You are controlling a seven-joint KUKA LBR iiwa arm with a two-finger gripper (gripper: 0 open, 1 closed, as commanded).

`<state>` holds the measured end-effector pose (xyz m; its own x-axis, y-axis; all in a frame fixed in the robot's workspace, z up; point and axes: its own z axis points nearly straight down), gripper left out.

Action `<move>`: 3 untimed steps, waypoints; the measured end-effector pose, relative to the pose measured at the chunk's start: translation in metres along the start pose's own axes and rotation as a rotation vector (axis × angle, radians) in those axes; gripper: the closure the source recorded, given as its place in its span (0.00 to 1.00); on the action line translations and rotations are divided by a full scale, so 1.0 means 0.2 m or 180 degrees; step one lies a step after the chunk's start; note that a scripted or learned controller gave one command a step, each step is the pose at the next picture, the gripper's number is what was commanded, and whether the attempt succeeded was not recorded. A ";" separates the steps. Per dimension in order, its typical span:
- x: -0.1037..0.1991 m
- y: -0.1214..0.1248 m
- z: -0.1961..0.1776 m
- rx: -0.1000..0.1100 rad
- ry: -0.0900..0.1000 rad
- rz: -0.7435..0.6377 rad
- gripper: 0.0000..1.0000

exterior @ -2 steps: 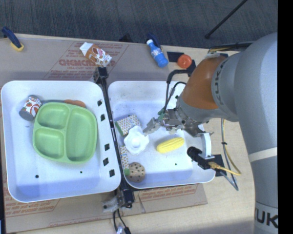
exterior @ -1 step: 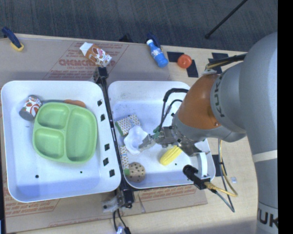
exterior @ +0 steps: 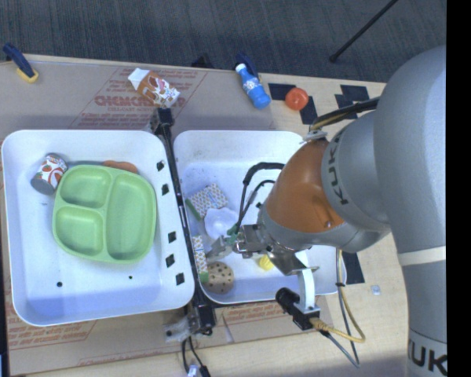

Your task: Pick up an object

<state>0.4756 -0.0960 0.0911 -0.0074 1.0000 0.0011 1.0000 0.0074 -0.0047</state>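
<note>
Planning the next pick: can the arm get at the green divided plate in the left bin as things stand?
Probably yes. The green divided plate lies uncovered and face up in the left bin, nothing over it. The arm is over the right bin and would have to cross the divider.

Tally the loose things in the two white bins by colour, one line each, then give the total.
Green: 2, the divided plate in the left bin and a green-edged packet in the right bin.
Red and white: 1, a can beside the plate.
Orange: 1, a thing partly hidden behind the plate.
Brown: 1, a speckled disc.
Yellow: 1, a small piece.
Total: 6, counting what I can make out.
</note>
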 end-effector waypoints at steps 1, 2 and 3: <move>0.00 0.00 -0.05 0.0002 -0.0001 -0.0022 1.00; 0.00 0.00 -0.05 0.0001 -0.0001 -0.0020 0.00; 0.00 0.01 -0.10 0.0003 -0.0003 -0.0040 1.00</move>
<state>0.4773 -0.0959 0.1111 -0.0200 0.9998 0.0001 0.9998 0.0200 -0.0057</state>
